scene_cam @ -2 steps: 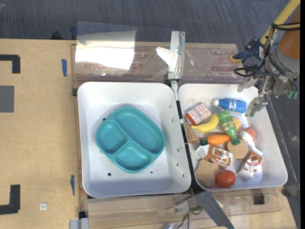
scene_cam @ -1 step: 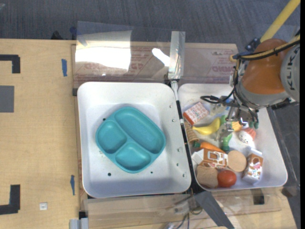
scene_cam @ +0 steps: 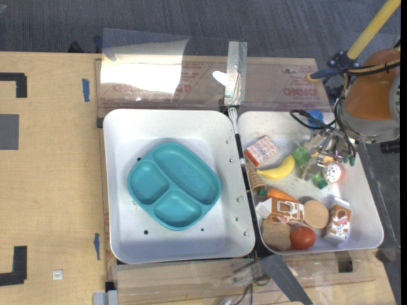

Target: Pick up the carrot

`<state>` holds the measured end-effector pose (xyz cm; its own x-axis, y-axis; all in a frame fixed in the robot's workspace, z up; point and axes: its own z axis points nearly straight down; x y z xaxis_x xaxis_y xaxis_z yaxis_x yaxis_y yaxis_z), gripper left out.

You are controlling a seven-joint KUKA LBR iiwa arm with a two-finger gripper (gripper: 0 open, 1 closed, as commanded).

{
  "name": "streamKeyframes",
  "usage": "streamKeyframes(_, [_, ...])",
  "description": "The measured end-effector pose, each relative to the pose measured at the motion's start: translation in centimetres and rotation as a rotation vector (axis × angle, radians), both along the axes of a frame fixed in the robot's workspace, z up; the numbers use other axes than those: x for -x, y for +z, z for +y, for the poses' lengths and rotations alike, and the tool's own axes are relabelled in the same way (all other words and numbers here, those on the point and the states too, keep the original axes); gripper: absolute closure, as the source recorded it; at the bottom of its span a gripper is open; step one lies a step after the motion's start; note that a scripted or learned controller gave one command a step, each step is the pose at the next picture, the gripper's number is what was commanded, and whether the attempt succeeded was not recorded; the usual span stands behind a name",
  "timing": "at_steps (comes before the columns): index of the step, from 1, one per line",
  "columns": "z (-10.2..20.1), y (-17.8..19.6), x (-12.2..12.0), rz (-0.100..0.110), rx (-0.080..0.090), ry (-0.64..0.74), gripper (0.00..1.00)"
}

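Carrot [scene_cam: 283, 196] lies mid right bin [scene_cam: 372, 203], crowded: banana [scene_cam: 280, 168] just far of it, printed box [scene_cam: 287, 212] touching near side, tan disc [scene_cam: 316, 214] to the right, tomato [scene_cam: 303, 237] nearer. Gripper [scene_cam: 328, 151] hangs over bin's far-right w/ cables; can't tell how wide it's open or if it has anything. Left bin [scene_cam: 121, 170] holds teal divided plate [scene_cam: 175, 184]. Wood bench [scene_cam: 44, 189]; grey floor [scene_cam: 191, 8] beyond.
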<state>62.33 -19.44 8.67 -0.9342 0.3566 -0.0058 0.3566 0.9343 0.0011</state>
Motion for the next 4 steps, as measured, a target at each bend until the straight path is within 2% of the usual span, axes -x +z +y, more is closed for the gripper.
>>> streamKeyframes(1, [-1.7,0.2,-0.4,0.016,-0.017,-0.391,0.0])
streamKeyframes(2, [-1.9,1.5,-0.9,-0.007,-0.009,-0.391,1.0])
streamKeyframes(3, [5.8,10.1,-1.1,-0.012,-0.005,-0.367,1.0])
streamKeyframes(4, [3.7,0.4,8.4,0.003,0.0,0.118,1.0])
